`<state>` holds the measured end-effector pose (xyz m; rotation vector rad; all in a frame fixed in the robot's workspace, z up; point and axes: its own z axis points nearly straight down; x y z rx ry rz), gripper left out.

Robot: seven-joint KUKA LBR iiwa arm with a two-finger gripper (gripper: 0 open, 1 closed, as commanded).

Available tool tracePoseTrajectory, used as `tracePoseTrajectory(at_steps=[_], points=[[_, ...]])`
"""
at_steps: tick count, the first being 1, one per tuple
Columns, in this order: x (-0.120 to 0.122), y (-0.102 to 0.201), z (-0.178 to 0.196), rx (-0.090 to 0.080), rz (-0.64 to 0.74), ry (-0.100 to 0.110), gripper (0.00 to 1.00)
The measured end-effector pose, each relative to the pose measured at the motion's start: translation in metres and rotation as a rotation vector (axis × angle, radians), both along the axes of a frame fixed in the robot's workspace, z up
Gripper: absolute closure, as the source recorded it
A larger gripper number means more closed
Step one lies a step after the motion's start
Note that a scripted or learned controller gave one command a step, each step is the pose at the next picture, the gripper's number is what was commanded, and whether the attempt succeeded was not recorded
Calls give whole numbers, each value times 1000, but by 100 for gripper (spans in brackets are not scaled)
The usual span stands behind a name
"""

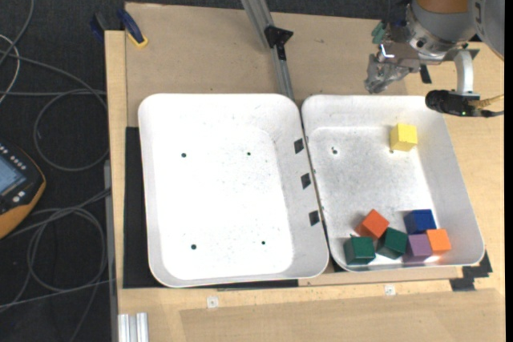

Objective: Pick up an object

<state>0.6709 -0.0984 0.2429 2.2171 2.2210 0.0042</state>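
Camera view showed the likeliest target, a yellow block [403,137], alone in the far part of the right bin [449,172]; it stood well apart from the other pieces, so a descent onto it would probably meet no neighbours; that isolation was my reason for judging it the easiest pick. Remaining blocks sat crowded in the bin's near right corner: a red-orange block [373,223], two dark green blocks [361,250] [394,242], a blue block [419,221], a purple block [417,247] and an orange block [438,239]; they touched or nearly touched, probably gathered there against the bin walls, leaving little finger room. Left bin [216,180] lay beside it, the two rims meeting.

Gripper [382,78] hung above the bare bench [337,44] just beyond the right bin's far rim, near the yellow block but not over it; nothing was seen in it; how far it stood open could not be told, the tip being small and dark. Arm was cut off at the frame's top right. Block edges in the cluster partly hid one another.
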Motion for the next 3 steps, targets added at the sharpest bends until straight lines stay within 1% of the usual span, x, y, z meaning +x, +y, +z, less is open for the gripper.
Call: tracePoseTrajectory(at_steps=[1, 2, 3], points=[[-3, 48, 9, 2, 4, 3, 100], [-19, 104, 13, 4, 5, 6, 100], [-23, 156, 20, 3, 5, 2, 100]])
